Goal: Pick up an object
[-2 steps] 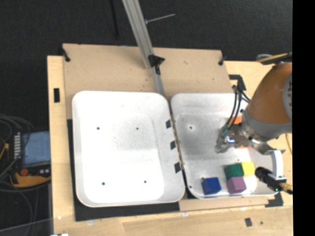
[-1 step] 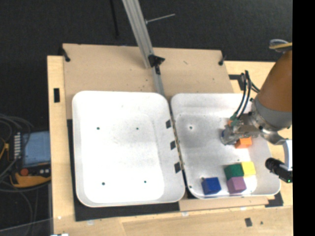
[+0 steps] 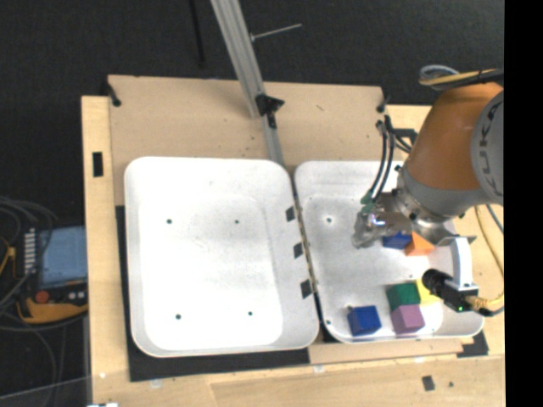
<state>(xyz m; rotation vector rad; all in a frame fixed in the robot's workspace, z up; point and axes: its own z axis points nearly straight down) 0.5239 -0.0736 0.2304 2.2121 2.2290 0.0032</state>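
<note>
My gripper [image 3: 370, 230] hangs over the middle of the right bin [image 3: 335, 193], low above its floor. Just to its right lie a small blue block [image 3: 396, 241] and an orange block [image 3: 419, 246], both partly hidden by the wrist. Along the bin's front edge sit a blue cube [image 3: 364, 320], a purple cube [image 3: 408, 318] and a green cube [image 3: 404, 295], with a yellow piece [image 3: 431, 289] beside the green one. I see nothing between the fingers.
The left bin [image 3: 212, 253] lies beside the right one, joined by dark clips [image 3: 299, 248]. A metal pole [image 3: 242, 49] slants up from the back of the bench. A black cable end [image 3: 441, 285] hangs near the green cube.
</note>
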